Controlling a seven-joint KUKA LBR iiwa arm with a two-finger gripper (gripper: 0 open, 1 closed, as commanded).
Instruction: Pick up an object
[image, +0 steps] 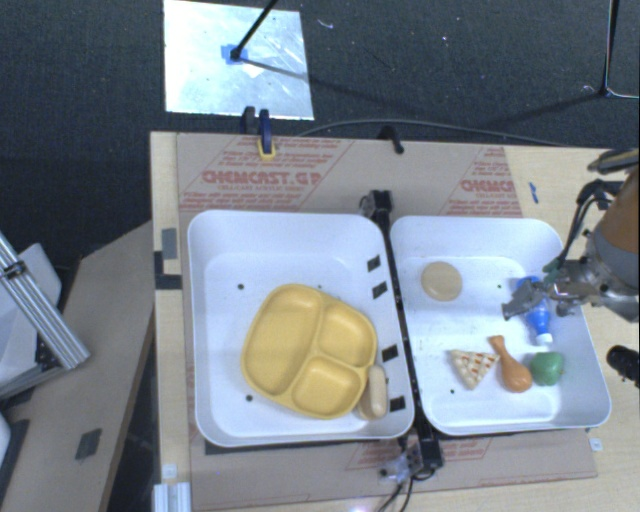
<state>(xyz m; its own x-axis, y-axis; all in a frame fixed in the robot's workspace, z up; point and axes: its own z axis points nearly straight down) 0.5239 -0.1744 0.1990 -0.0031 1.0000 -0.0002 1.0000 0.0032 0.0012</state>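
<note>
Camera view: hand (527, 297) over right bin (575, 400), by its right wall; fingers' state unclear. Just below it a small blue-and-white bottle (540, 325) lies in the bin, near green piece (547, 368) & drumstick (511, 365).

bench (330, 165) has a Chemcast-printed sheet on top, and the two white bins, left bin (215, 250) and right bin (585, 400), sit side by side on it

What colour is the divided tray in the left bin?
Yellow. The divided tray shows plainly in the camera view, lying in the left bin.
</note>
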